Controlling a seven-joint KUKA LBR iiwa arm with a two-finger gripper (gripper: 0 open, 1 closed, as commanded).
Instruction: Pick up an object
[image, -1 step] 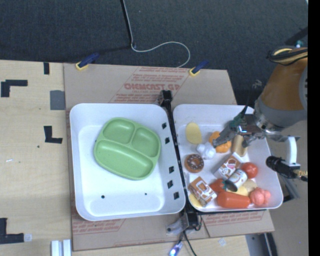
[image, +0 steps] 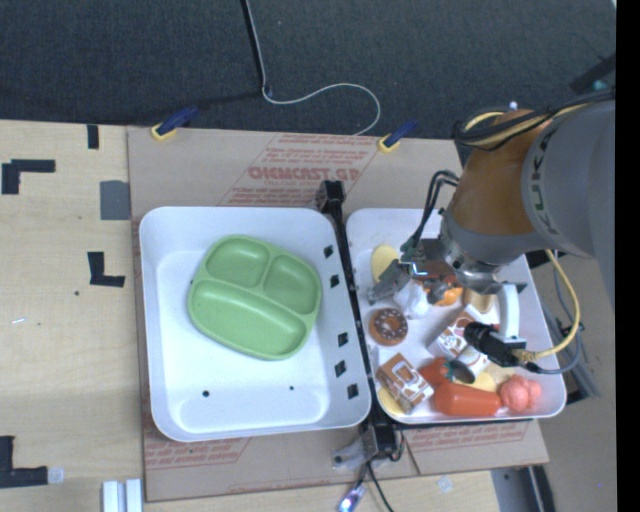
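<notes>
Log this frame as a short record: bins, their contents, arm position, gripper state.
left bin: holds a green divided plate, lying flat
right bin: holds a chocolate donut, a yellow piece, an orange-red carrot-like toy, a pink round toy, a small brown box
arm: reaches in from the right, over the right bin
gripper: low among the toys near the donut; finger state not readable
grasp: none visible

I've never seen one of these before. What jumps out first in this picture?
A big green plate with three sections lies alone in the left bin. The right bin is crowded with toy food, such as a donut and a red pepper. The grey and orange arm hangs over that pile from the right.
</notes>
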